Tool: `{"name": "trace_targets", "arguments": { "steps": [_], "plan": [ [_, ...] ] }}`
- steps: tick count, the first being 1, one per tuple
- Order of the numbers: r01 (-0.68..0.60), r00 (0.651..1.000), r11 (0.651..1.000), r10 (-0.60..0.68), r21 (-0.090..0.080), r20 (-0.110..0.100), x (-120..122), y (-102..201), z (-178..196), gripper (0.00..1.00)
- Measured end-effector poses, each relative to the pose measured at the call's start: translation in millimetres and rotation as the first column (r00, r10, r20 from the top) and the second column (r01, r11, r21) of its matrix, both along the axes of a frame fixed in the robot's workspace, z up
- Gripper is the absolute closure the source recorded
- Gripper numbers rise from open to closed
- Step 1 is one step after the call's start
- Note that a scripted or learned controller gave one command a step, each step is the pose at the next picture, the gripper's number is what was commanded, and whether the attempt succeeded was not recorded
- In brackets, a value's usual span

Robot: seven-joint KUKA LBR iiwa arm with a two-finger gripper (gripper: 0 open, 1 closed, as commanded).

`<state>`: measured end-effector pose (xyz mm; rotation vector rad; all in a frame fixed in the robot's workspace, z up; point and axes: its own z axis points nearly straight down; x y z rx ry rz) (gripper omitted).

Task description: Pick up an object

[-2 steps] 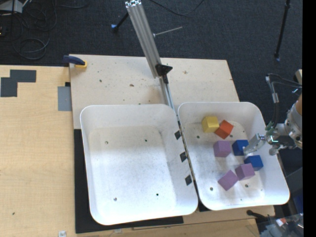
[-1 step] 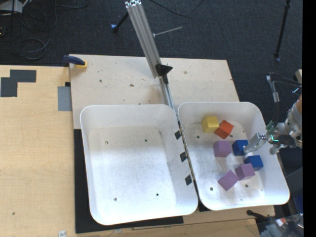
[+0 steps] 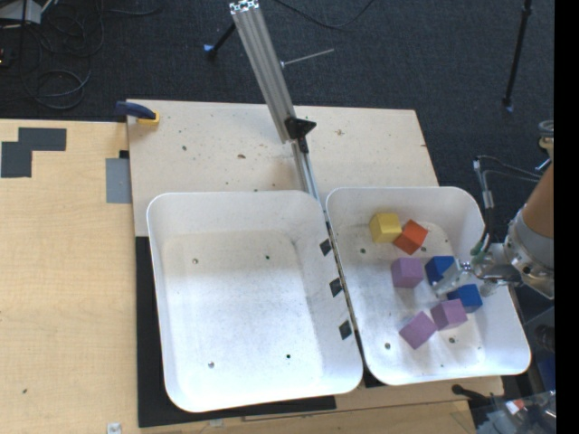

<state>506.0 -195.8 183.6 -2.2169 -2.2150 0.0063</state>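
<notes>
Dark carpet strewn with cables is surrounding a pale bench [image 3: 271, 143], and two white bins are sitting side by side on it. A slanted metal post [image 3: 262, 52] is rising from behind the seam between them. All the pieces are lying in the right bin [image 3: 398, 191], while the left bin [image 3: 226, 194] is sitting next to it, touching along the middle edge.

The arm [image 3: 532, 247] is reaching in over the right bin's far side, and the gripper [image 3: 472, 274] is hanging low among the blocks, between the upper blue cube [image 3: 441, 268] and the lower blue cube [image 3: 469, 297]. Whether the gripper is spread or pressed together I cannot tell, as its tip is blurring into the white bin and the cubes beside it. Nothing is plainly being pinched.

A purple cube [image 3: 408, 272] is sitting just left of the upper blue one. Two more purple cubes [image 3: 450, 313] are lying nearer the front edge. A yellow cube [image 3: 384, 227] and an orange cube [image 3: 412, 236] are touching each other towards the back, well apart from the gripper.

To my eye, the arm is in the grasping step, going for one of the blue cubes. The next move is calling for a firm closure on one cube alone, then a straight lift. The crowding is the risk, since a neighbour could get nudged or wedged.
</notes>
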Motion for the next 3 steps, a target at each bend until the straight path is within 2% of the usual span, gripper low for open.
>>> {"name": "trace_targets", "arguments": {
  "steps": [1,2,3],
  "plan": [
    [0.0,1.0,1.0,0.0,-0.002,0.005,7.0,-6.8,-54.2,0.0],
    [0.004,1.0,1.0,-0.004,-0.009,0.022,11.2,-9.4,-62.9,0.0],
    [0.011,1.0,1.0,-0.011,-0.01,0.022,10.4,-10.8,-55.5,1.0]
  ]
}}
